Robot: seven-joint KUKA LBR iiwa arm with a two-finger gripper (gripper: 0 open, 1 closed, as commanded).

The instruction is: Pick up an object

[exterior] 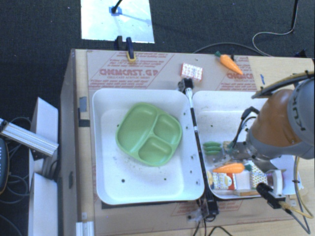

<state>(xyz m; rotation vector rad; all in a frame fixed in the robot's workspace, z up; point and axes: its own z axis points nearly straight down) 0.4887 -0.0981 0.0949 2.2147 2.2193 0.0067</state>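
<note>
gripper (230,151) low in right bin (216,113), whether its fingers are open or closed: cannot tell | orange carrot (229,168), green item (212,147), printed box (230,181) crowded beside it | left bin (106,146) carries green divided plate (149,133) | table (123,73) sheet reads CHEMCAST; second carrot (230,63) and small packet (192,71) lie behind bins

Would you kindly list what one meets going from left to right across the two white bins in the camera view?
Green divided plastic plate → small green toy vegetable → orange toy carrot → grey arm with its orange band.
</note>
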